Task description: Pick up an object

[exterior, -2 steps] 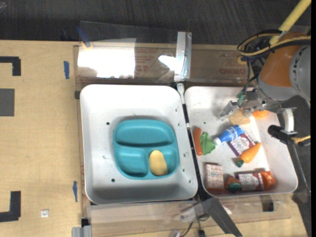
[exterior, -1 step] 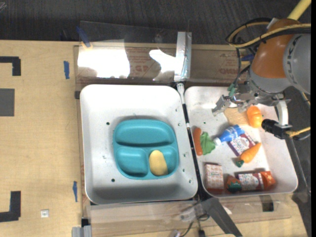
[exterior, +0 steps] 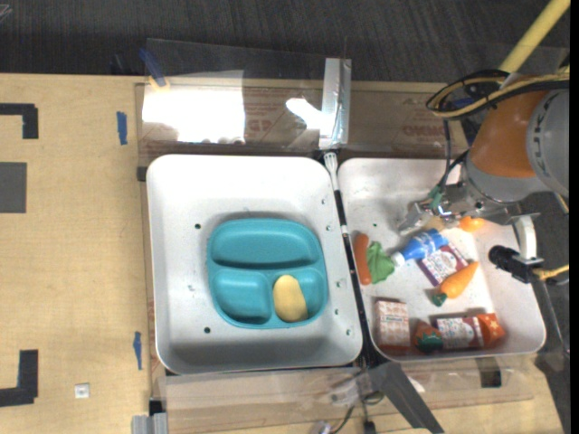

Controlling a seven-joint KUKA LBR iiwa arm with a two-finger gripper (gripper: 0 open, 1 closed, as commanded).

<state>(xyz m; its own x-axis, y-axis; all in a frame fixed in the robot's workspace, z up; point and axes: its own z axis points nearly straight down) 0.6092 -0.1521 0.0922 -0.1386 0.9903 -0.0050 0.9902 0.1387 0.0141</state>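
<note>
Gripper (exterior: 432,208) is hanging low in the right bin (exterior: 380,181), up around 1 o'clock of that bin, and honestly I can't tell how it's set or whether it has anything in it, too small and blurry. My read: it's at the reach-and-choose stage, nothing looks lifted yet.

Closest candidate is the blue-and-white bottle (exterior: 425,245), just beside the gripper at its 6 o'clock. Next move probably needs it to line up over that and come straight down, because the purple packet (exterior: 442,265) and the orange carrot toy (exterior: 457,279) are crowded right against it.

Rest of the right bin: another carrot with a green top (exterior: 365,259) at 9 o'clock, a small box (exterior: 392,322) and a red-orange bottle (exterior: 460,331) along 6 o'clock.

Left bin (exterior: 181,206) holds a teal divided tray (exterior: 262,242) with a yellow lemon-ish thing (exterior: 289,297) in its lower right compartment.
</note>
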